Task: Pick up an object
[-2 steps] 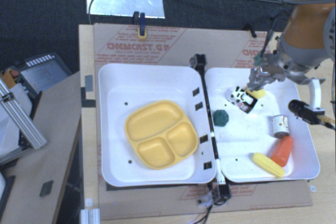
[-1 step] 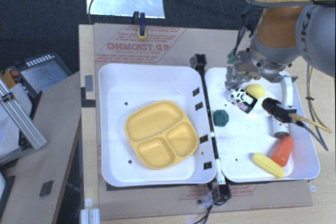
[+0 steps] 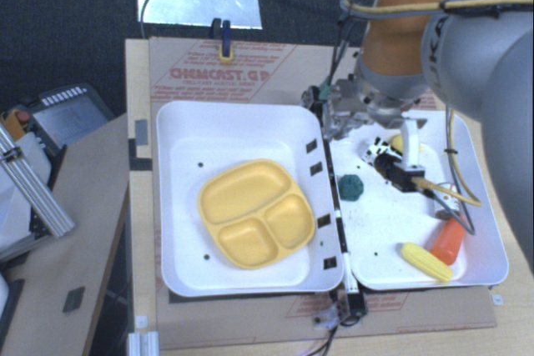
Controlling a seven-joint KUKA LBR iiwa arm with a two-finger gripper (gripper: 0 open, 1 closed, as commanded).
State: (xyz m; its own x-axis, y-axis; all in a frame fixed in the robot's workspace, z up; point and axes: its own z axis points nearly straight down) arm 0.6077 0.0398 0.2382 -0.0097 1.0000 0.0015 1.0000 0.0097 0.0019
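Note:
My gripper (image 3: 340,127) hangs over the back left corner of the right bin (image 3: 492,263), close to the wall shared by the two bins. A dark green lump (image 3: 350,186) lies on the bin floor just in front of it, apart from it. A small black-and-white object (image 3: 377,150) sits to the gripper's right, with a bit of yellow (image 3: 398,143) behind it. A yellow corn cob (image 3: 425,261) and an orange carrot (image 3: 448,240) lie near the bin's front right corner. The arm's wrist hides the back of the bin.
The left bin (image 3: 179,263) holds a yellow divided plate (image 3: 254,213) in its middle. Black clips (image 3: 317,169) line the wall between the bins. A yellow clamp (image 3: 224,42) stands at the bench's back edge.

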